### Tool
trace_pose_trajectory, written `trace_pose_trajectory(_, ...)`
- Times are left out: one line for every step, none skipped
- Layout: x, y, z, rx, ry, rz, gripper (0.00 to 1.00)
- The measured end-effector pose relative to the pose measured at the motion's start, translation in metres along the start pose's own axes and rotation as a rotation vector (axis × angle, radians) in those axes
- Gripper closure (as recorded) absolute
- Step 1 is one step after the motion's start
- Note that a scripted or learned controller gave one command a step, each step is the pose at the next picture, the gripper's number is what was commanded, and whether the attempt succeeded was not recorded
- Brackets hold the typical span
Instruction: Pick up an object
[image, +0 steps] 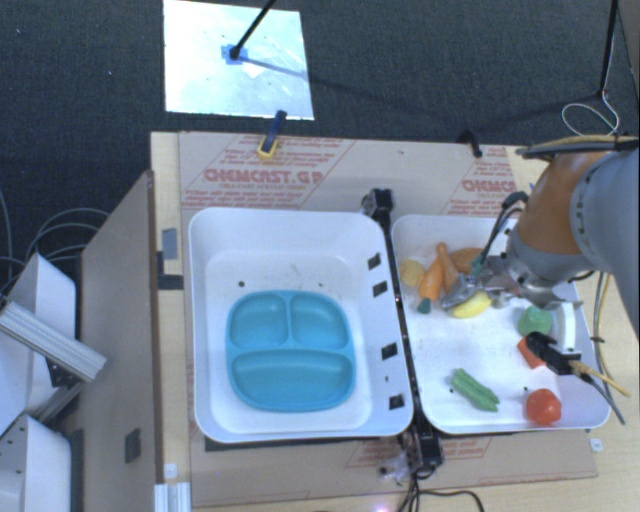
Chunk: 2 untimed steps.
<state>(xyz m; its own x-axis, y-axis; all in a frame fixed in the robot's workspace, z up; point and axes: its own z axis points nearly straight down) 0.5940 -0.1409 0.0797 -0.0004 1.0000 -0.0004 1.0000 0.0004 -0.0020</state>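
**Desk:** Log entry, please. What is on your screen, left side first?

**Op:** The left bin (207, 300) holds a blue divided tray (290, 350). It has three compartments and lies flat, a little toward 6 o'clock of that bin's middle. I see nothing in the compartments.

**Desk:** And the right bin?

**Op:** The right bin (492, 348) holds the toy food. A pale yellow lump (411, 272) sits against the left wall at 10 o'clock. Just beside it is a toy carrot (433, 274), lying on a slant. An orange-brown piece (463, 258) is at 11 o'clock, partly hidden by the wrist cabling. A green pod (475, 390) lies alone at 6 to 7 o'clock. A green round piece (535, 321) is at 3 o'clock, with a red-orange piece (524, 349) just below it at 4. A toy tomato (543, 407) sits at 5 o'clock, near the corner.

**Desk:** Where is the claw?

**Op:** The gripper (462, 294) is low in the bin, between the carrot and the bin's middle. The arm (580, 215) comes in from 2 o'clock.

**Desk:** Which thing is nearest it?

**Op:** A yellow banana-like toy (472, 306), which touches or nearly touches the gripper's tip at its 4 o'clock.

**Desk:** Open, closed, or holding?

**Op:** I cannot tell from this angle. I will not record the yellow toy as held.
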Motion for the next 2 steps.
trace_pose_trajectory(0.001,0.002,-0.016,-0.006,0.000,-0.004,1.00)
trace_pose_trajectory(0.076,-0.016,-0.110,-0.009,0.003,-0.010,1.00)
